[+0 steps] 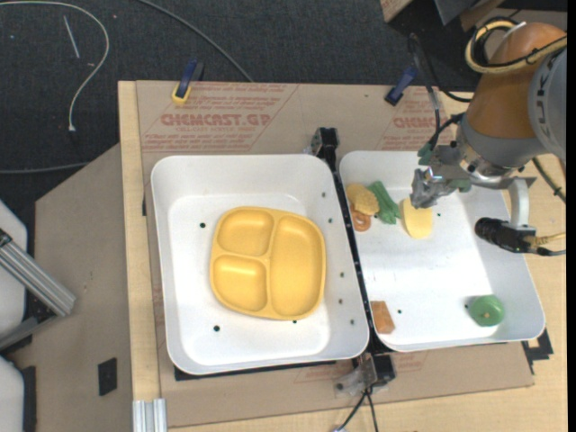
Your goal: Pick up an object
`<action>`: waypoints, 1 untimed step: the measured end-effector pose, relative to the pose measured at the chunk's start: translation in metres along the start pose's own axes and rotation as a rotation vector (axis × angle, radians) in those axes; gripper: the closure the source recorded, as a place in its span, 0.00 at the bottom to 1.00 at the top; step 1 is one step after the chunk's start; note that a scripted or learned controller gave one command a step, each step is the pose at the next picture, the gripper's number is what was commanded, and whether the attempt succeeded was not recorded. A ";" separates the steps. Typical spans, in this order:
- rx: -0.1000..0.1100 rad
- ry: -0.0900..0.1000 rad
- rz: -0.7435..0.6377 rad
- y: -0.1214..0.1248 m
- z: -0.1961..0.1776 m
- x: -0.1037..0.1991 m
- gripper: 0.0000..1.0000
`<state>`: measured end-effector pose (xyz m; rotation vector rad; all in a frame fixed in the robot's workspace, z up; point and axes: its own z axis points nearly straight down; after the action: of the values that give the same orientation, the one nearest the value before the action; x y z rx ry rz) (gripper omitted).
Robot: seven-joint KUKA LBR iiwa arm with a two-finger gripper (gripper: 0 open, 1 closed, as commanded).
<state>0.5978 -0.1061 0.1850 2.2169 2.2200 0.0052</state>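
Observation:
My gripper hangs over the back of the right bin, its tip right at the upper edge of a pale yellow wedge; whether it touches the wedge I cannot tell. Left of the wedge lie a green strip, a yellow-orange piece and a small brown round piece. A green round object rests near the bin's front right corner. A brown block sits at the bin's front left edge.
The left bin holds a yellow divided plate. A black part with a cable hangs off the arm over the right bin's right side. Blue clamps hold the cardboard base at the back.

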 end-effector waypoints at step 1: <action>-0.002 -0.001 -0.001 0.002 -0.064 0.004 1.00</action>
<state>0.5995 -0.1019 0.2493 2.2144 2.2194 0.0073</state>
